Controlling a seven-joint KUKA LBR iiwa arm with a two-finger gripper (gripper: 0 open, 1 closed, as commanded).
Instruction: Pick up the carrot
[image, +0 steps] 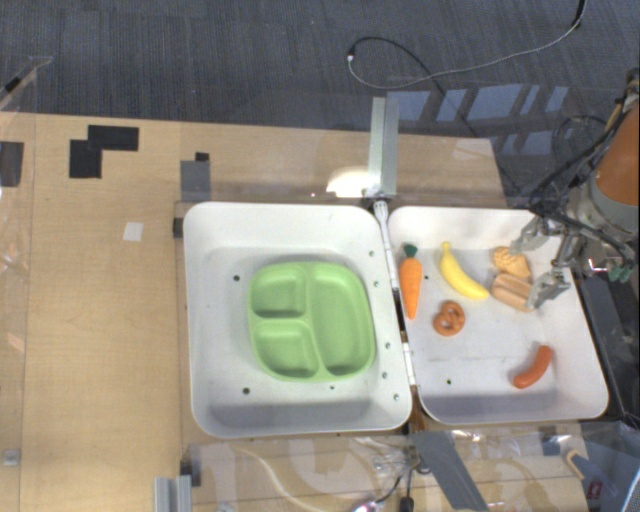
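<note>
1. You're looking at the carrot (410, 287) lying untouched in the right bin (500, 400), hard against that bin's 9 o'clock wall, green top pointing to 12 o'clock. Nothing is touching it.
2. The gripper (545, 265) is hovering at the bin's 3 o'clock side, fingers spread, nothing between them. It's sitting just beside the bread pieces (510, 280), well apart from the carrot.
3. Between gripper and carrot you're seeing the banana (462, 275), and the pretzel (449, 319) at 5 o'clock of the carrot. The sausage (532, 367) is lying toward the bin's 5 o'clock corner.
4. The left bin (215, 300) is holding the green divided plate (310, 320); it isn't involved in this task.
5. Progress, my read: nothing is done yet. No approach over the carrot, no grasp, no lift.
6. Remaining: you're needing a traverse toward 9 o'clock over the banana, a descent on the carrot, a close, then a lift.
7. Risk I'm flagging: the carrot is lying so close to the bin wall that finger room on that side is looking tight.
</note>
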